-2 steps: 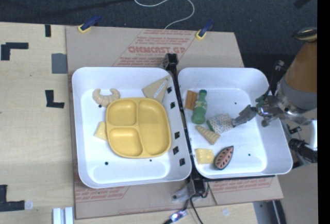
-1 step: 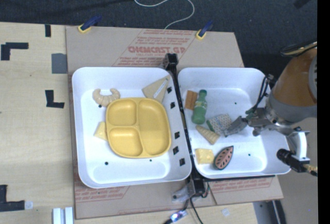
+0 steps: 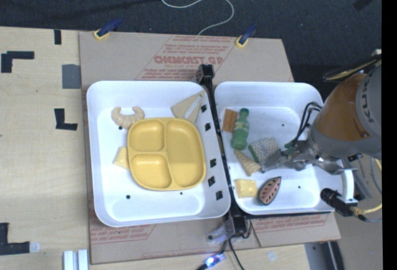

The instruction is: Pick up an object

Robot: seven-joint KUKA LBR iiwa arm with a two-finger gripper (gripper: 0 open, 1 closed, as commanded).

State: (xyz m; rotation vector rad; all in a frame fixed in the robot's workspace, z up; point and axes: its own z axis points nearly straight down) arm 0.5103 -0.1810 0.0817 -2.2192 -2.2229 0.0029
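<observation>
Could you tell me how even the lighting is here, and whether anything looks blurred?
Camera view: soft, even light with no harsh glare on the white bins; the yellow divided plate casts a faint shadow; the gripper and green bottle look slightly soft; the dark floor at top loses detail.

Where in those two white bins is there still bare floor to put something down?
In the right bin, the far strip beyond the green bottle is bare. The left bin has a bare near strip below the yellow plate and a narrow one along its left wall. It is crowded around the gripper, among the bottle, the mesh piece and the brown oval thing.
</observation>
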